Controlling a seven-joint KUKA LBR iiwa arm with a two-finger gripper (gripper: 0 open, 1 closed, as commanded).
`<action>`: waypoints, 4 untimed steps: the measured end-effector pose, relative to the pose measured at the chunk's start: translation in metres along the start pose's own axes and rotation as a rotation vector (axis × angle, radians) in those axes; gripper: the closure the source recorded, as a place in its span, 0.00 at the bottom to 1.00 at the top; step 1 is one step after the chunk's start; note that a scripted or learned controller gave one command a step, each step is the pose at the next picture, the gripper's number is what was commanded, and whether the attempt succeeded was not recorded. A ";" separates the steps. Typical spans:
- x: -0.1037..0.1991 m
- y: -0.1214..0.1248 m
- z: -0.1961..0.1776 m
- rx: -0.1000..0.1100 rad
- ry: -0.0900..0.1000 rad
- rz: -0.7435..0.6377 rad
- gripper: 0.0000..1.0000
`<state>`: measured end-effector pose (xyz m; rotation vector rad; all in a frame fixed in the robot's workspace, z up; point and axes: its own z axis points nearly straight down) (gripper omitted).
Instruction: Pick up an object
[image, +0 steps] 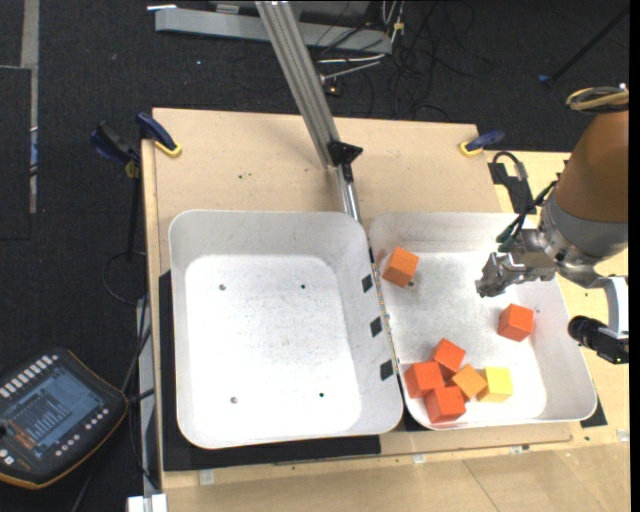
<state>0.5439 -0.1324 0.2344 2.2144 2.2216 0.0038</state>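
My gripper hangs over the right bin, near its right side, and I see nothing between its fingers. A red-orange cube lies just below and to the right of it. An orange cube sits alone near the bin's upper left. Toward the front of the bin is a tight cluster: red cubes, an orange cube and a yellow cube.
The left bin sits beside the right one, sharing a divider edge with black clips. A metal pole slants in from the top. Clamps hold the wooden bench at its back corners. A teach pendant lies at lower left.
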 end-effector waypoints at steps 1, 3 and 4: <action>0.054 -0.004 -0.010 0.004 0.004 -0.005 1.00; 0.165 -0.006 -0.010 0.005 0.003 -0.005 1.00; 0.216 0.002 -0.003 0.005 0.003 -0.005 1.00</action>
